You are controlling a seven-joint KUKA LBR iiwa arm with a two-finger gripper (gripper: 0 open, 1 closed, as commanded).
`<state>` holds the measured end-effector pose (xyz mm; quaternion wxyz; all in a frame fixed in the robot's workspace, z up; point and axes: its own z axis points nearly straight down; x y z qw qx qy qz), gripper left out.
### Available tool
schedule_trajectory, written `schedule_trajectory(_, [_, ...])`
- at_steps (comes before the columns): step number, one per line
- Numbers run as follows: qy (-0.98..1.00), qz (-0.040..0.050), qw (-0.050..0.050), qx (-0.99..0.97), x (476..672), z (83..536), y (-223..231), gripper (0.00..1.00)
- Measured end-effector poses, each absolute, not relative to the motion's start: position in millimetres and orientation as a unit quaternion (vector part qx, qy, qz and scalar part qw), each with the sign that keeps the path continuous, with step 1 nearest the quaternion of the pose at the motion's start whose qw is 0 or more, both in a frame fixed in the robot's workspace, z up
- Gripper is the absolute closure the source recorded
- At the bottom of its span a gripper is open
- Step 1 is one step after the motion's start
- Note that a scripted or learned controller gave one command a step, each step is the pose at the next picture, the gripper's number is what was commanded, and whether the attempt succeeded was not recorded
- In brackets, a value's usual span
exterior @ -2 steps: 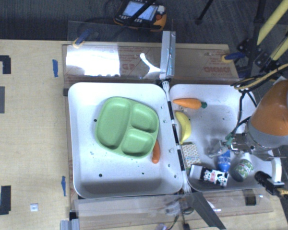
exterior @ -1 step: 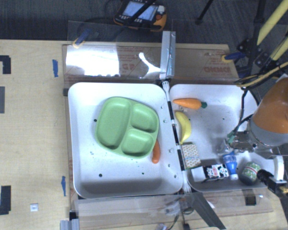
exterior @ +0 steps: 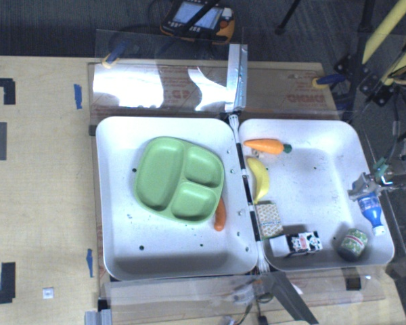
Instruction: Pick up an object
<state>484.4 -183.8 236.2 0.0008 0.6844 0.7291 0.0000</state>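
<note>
Jaws (exterior: pixel 377 180) at the right bin's (exterior: pixel 325 137) right rim; can't tell whether they are released or clenched. Nearest candidate: blue-and-white bottle (exterior: pixel 373 213) just below the jaws, long axis running away from them toward the bin's near-right corner. Green can (exterior: pixel 353 243) lies further below.

At the frame's right edge, the gripper (exterior: pixel 371 183) shows as a small cluster of pale grey metal parts, with thin dark cables trailing upward beside it
</note>
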Motion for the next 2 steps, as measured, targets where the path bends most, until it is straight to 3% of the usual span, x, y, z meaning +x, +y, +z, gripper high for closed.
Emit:
schedule_trajectory(1, [0.788, 0.0002, 0.002, 0.615, 480.4, 249.0, -192.4, 1.0])
schedule_trajectory(2, [0.824, 0.0004, 0.002, 0.566, 523.0, 228.0, -145.4, 1.0])
